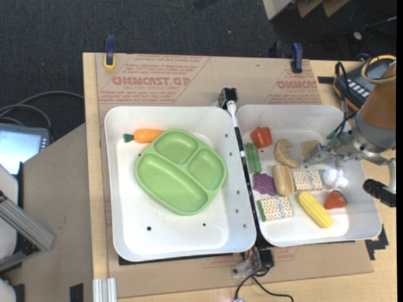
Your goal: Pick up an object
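Brown-papered bench (pixel 157 80) bears two white bins: left bin (pixel 119 187); right bin (pixel 352 228) touching.

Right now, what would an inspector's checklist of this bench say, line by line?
Surface: bench bearing the left bin and right bin side by side.
Job's things: right bin holds corn, red pepper, tomato, purple piece, two packets, bread-like pieces.
Clutter: green divided plate and carrot in left bin.
Gripper: gripper low over the right bin; fingers unclear.
Cables: cable at front edge.
Surroundings: dark carpet; blue clamps at bench's back.
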Controlling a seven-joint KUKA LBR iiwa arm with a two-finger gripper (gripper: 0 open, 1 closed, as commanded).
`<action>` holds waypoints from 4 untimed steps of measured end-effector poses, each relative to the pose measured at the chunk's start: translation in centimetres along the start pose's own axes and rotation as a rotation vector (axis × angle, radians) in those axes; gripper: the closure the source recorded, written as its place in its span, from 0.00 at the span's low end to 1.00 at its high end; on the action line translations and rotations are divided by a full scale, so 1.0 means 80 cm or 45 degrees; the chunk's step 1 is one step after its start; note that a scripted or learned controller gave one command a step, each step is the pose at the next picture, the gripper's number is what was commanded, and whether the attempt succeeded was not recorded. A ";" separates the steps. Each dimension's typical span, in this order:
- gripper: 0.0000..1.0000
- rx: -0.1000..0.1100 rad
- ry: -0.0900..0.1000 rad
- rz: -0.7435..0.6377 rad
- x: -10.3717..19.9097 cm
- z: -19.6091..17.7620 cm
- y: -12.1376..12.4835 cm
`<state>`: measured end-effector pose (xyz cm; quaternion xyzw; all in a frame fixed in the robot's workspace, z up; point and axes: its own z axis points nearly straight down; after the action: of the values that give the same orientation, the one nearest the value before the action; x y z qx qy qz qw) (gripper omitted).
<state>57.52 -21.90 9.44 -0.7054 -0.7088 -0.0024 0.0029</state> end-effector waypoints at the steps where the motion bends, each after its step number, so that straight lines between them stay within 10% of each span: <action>1: 0.00 -0.009 -0.011 -0.002 0.055 0.013 0.076; 2: 1.00 -0.009 -0.012 0.004 0.051 -0.001 0.073; 3: 1.00 0.001 -0.007 0.003 0.125 0.012 0.011; 4: 1.00 -0.011 -0.004 -0.005 0.240 -0.119 -0.040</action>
<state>54.27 -2.77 19.09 -0.7039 -0.7102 -0.0042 -0.0014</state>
